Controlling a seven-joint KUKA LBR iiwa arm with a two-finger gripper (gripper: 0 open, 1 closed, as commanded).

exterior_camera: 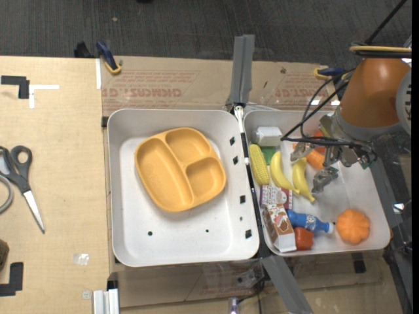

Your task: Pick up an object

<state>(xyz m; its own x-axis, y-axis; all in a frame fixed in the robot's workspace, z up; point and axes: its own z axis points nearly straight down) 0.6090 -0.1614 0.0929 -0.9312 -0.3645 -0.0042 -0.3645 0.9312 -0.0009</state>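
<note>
Toy food lying in right bin (376,195): corn cob (260,163) at left wall, two bananas (291,174) just beside it, white block (268,135) near back, small cartons (277,221) and blue bottle (308,222) toward front, orange pumpkin (353,226) at front right. Gripper (322,169) hanging over bin middle, beside bananas, near an orange fruit (316,157) partly hidden by it. Fingers spread a little, gripping nothing that I can see. Left bin (118,195) holding yellow divided plate (181,169). Scissors (23,182) lying on bench at far left.
</note>
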